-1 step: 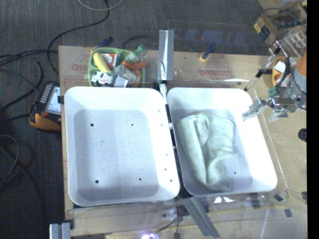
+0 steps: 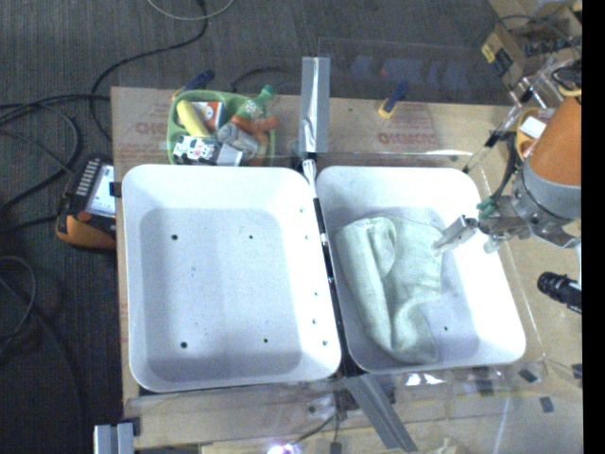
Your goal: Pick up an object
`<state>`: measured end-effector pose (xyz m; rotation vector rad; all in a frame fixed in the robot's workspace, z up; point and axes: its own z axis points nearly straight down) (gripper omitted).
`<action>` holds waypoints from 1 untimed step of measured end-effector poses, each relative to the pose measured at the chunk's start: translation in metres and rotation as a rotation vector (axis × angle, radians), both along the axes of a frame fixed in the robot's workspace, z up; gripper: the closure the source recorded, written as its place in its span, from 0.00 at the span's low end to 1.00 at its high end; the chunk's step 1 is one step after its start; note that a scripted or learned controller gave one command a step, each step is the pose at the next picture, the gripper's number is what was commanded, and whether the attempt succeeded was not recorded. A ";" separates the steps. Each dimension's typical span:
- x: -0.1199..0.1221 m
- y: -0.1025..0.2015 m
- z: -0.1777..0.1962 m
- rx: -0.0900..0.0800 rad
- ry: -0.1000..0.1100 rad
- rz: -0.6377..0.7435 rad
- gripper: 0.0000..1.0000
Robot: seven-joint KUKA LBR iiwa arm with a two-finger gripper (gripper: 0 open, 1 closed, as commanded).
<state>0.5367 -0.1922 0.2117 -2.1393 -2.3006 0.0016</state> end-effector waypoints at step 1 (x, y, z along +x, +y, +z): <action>-0.018 0.040 -0.116 0.000 -0.006 0.083 0.00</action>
